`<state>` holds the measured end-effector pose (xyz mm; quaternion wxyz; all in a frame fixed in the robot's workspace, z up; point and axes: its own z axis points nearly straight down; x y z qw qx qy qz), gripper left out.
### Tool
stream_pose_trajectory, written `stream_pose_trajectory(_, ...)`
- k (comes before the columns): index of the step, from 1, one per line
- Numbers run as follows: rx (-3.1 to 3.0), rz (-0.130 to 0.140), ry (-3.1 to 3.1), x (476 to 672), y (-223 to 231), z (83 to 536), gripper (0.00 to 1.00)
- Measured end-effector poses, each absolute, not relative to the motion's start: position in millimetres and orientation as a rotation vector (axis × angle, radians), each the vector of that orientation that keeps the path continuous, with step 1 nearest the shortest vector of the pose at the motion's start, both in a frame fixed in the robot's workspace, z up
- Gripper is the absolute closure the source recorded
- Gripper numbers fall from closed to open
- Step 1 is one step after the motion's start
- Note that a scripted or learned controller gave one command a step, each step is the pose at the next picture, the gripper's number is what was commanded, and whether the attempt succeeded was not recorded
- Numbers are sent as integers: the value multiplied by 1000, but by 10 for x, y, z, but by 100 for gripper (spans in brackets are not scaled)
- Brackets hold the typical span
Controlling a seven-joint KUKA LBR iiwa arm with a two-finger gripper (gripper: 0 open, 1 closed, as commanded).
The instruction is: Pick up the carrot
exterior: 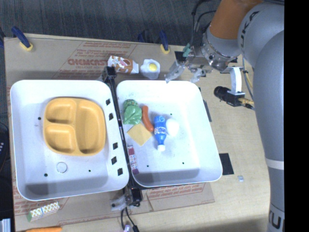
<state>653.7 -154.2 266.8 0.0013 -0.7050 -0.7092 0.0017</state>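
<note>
Camera view has the hand (186,72) above the right white plastic bin's (205,129) far rim, its fingers spread and holding nothing; the slim orange carrot (147,118) lies below and leftward, wedged between green lettuce (131,111) and blue bottle (160,130), leaving little finger room

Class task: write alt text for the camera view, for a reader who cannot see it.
The grey arm's gripper hovers open over the back rim of the right bin, which holds an orange carrot between a green vegetable and a blue bottle. The left bin holds a yellow divided plate.
</note>
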Motion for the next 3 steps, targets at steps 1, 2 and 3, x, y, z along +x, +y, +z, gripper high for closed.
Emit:
stream_pose_trajectory(1, -2486, 6, -1911, 6559, -1557, 1116, 0)
stream_pose_trajectory(2, -2480, 7, -1918, 6566, -1552, 1228, 100)
stream_pose_trajectory(3, -2818, 4, -1382, 6540, -1546, 2070, 100)
